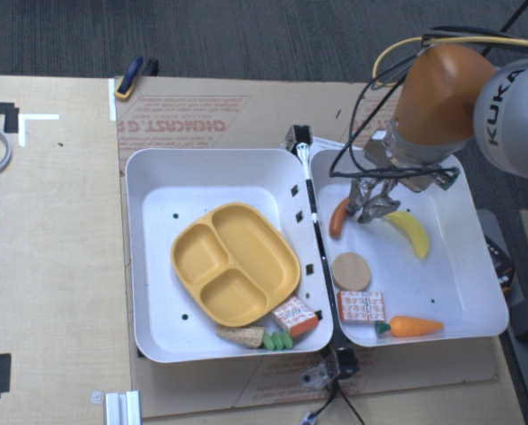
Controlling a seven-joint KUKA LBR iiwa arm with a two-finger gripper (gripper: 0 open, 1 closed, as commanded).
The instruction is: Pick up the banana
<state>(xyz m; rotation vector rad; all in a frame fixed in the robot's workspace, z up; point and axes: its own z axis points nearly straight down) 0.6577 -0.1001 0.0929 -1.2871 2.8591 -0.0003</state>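
The yellow banana (409,234) lies flat in the right bin (477,273), pointing from upper left to lower right. My gripper (370,207) hangs low over that bin, just left of the banana's upper end and right of a red sausage (337,219). The gripper looks close to the banana's tip, and I see nothing held in it. The orange band and grey wrist of the arm cover the bin's back edge above it.
The right bin also holds a round tan cookie (352,271), a small printed box (361,307) and a carrot (411,327) along the front. The left bin (149,237) holds a yellow divided plate (236,263) and small toy foods (273,330) at its front.
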